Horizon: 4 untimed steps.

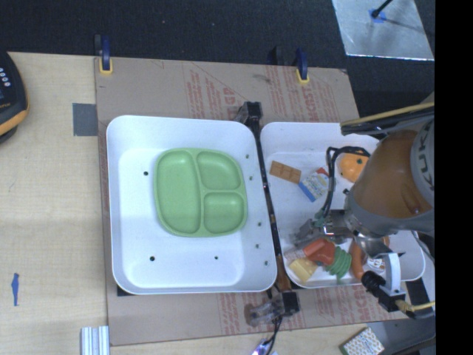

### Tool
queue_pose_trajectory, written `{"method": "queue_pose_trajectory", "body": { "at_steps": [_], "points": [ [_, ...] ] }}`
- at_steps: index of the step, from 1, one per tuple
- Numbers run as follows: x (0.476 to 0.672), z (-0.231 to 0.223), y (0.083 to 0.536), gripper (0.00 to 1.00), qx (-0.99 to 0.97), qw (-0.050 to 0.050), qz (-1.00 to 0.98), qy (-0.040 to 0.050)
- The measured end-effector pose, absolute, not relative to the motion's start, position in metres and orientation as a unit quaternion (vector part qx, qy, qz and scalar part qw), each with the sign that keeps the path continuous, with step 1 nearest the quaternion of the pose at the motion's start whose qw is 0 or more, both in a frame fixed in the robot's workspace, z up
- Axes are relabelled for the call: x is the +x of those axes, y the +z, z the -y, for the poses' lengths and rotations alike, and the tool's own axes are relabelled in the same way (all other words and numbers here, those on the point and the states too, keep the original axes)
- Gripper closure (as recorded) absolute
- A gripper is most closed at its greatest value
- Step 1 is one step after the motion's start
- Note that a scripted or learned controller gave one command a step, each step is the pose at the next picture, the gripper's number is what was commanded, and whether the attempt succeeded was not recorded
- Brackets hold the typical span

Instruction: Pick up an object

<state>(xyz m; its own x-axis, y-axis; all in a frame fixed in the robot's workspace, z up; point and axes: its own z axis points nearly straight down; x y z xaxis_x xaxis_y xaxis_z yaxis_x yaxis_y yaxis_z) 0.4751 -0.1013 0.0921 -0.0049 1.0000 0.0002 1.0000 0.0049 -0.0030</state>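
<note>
My arm (395, 176) looms highest, hiding my claw (325, 231); I cannot tell its state. It's down in the right bin (295, 135) at the toy pile (325, 257). Nothing lifted yet; green plate (199, 191) lies well left.

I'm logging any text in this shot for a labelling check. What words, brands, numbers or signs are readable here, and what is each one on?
Red printed lettering runs in strips along the brown cardboard sheet under the bins: too blurred to read.
Dark letters sit on the arm's grey housing at the right: cut off and unreadable.
The patterned card at the bottom edge: too small to read.
The small blue and white packet in the right bin: print unreadable.
No text is legible.
</note>
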Motion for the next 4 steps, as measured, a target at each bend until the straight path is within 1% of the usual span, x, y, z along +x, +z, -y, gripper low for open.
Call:
{"method": "queue_pose_trajectory", "body": {
  "at_steps": [1,2,3,4],
  "points": [
    [0.566,0.129,0.190,0.00,-0.705,-0.007,0.709,-0.0030],
    [0.539,0.155,0.107,0.00,-0.706,0.004,0.708,0.0032],
    [0.625,0.200,0.106,0.00,-0.705,-0.003,0.709,-0.0004],
    [0.658,0.211,0.092,0.00,-0.705,-0.001,0.709,0.0001]
  ]
}}
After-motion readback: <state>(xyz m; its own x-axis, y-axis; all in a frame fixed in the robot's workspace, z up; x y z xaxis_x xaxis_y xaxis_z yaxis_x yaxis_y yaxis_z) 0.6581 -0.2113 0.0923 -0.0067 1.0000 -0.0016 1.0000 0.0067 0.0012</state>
